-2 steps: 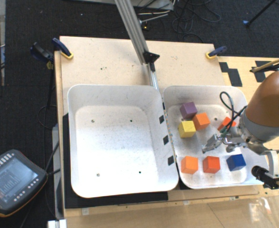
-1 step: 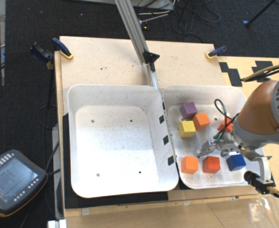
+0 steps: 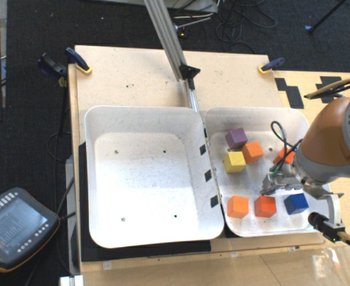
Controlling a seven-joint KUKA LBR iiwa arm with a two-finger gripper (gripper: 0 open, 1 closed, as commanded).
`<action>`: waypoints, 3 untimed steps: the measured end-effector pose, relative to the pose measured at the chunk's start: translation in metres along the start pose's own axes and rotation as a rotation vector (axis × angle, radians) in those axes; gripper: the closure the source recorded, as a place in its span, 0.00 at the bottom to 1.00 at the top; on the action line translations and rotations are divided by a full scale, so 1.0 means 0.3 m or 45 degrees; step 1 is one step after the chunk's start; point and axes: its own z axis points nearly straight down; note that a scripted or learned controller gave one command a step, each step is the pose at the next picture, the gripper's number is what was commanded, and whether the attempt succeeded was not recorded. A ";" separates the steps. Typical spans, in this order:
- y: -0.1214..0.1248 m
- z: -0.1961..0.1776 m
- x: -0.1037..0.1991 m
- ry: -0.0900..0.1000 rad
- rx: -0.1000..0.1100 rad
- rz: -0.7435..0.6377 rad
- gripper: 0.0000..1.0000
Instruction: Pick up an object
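Down at the front-left corner we've got a teach pendant lying on the dark floor, just off the desk. Next up, along the near edge of the right bin, three cubes sit in a row: an orange cube, a red-orange cube and a blue cube. We see the hand right above that row, roughly over the red-orange one, hanging off the grey arm with its big orange band that comes in from the right. Honestly we can't tell whether the hand is released or clenched, it's just too small and dark there, and we don't see any cube between its tips.

A bit further back in the same bin are a yellow cube, another orange block touching it, and a purple cube just behind them. The left bin sits right beside. Further back, a metal pole slants up from between the bins, and two clamps grip the desk's far corners.
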 end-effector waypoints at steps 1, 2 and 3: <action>0.025 -0.170 0.030 -0.001 -0.004 -0.006 1.00; 0.023 -0.322 0.052 -0.002 -0.005 -0.006 1.00; 0.029 -0.415 0.051 -0.002 -0.003 -0.005 1.00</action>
